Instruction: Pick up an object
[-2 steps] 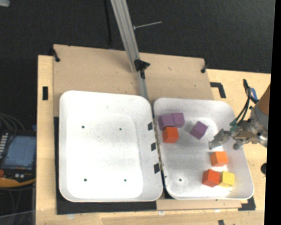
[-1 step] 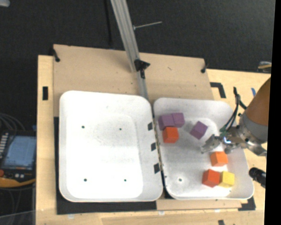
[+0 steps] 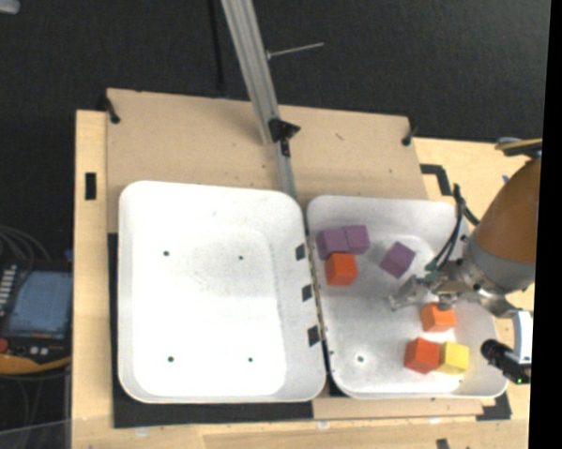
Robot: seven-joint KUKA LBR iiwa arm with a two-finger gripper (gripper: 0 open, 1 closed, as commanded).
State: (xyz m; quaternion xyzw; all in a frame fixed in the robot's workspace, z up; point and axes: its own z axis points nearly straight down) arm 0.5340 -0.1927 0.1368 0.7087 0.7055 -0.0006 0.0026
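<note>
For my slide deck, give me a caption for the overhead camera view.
Arm's gripper hovers in the right bin among purple, orange and yellow blocks, beside an orange block.

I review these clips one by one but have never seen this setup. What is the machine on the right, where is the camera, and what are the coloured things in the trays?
The camera looks down at a slant on a bench with a left bin and a right bin. The machine is a robot arm reaching in from the right; its gripper hovers over the right bin, just above an orange block. That bin also holds purple blocks, a lone purple block, an orange block by the divider, and a red-orange block touching a yellow block. Nothing is visibly held.
</note>
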